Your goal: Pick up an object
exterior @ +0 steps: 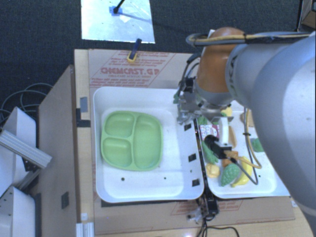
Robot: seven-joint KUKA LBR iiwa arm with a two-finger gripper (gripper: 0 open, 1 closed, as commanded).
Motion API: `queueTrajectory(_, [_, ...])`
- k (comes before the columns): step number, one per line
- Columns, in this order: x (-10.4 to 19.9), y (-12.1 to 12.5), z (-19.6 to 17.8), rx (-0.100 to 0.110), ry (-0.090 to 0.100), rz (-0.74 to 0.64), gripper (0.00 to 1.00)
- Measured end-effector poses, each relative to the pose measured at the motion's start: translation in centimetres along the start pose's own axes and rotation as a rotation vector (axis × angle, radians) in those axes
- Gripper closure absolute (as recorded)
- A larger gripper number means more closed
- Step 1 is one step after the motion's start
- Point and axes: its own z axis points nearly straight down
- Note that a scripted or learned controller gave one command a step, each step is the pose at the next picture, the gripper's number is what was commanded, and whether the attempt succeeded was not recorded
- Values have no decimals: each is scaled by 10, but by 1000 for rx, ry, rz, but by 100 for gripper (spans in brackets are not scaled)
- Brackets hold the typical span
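The gripper hung over the wall between the two white bins, and whether it was open or closed could not be told beneath the wrist. Well off to the view's left of it, a green divided plate lay flat in the left bin. Just below and right of it, in the right bin, lay small objects: a red-and-white packet nearest, then what seemed a green leafy toy and yellow pieces.

Divided tray in left bin
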Motion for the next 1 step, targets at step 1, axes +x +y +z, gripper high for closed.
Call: queueTrajectory(1, [41,50,-33,-2,3,-4,100])
